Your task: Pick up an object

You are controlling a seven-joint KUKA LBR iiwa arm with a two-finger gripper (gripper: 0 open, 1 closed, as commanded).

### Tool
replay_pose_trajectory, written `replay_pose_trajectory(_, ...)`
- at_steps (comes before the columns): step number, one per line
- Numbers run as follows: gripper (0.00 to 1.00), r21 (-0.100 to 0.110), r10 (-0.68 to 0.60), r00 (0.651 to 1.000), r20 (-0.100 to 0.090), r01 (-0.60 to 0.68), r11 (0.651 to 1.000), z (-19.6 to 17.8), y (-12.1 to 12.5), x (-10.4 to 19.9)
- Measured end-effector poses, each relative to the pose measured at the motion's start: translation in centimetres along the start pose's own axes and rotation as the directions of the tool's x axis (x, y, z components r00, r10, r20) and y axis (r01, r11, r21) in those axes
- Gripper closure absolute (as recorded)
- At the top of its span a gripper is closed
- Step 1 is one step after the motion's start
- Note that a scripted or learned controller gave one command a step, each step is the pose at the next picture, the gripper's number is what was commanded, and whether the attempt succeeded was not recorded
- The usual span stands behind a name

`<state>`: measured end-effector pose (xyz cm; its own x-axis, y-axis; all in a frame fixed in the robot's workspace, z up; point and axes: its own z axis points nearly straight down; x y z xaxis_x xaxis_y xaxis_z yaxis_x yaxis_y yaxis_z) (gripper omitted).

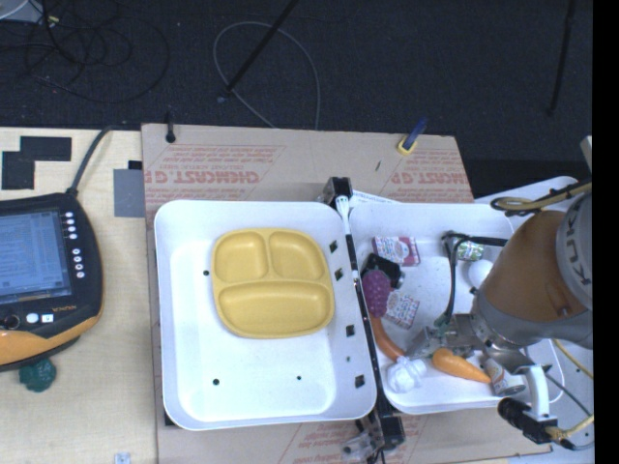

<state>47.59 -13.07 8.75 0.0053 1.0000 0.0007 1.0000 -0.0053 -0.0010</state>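
An orange carrot (461, 364) lies just beside the fingers (437, 341); their opening cannot be told.

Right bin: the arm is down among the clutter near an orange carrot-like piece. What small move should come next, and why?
Probably lift a little to check for a catch: the tool sits low in the right bin beside the orange carrot-shaped toy, and nothing is visibly held.

- The arm (542, 278) has a rounded grey casing with a broad orange band above the wrist.
- Dark lettering marks the grey shell at the right edge.
- A black cable loops beside the wrist.
- The gripper (447, 341) is dull grey metal with small dark fittings.
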Motion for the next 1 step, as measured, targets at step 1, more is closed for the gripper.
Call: replay_pose_trajectory(1,1.00,0.004,0.006,1.000,-0.006,-0.006,1.000,-0.82,0.01,-0.01)
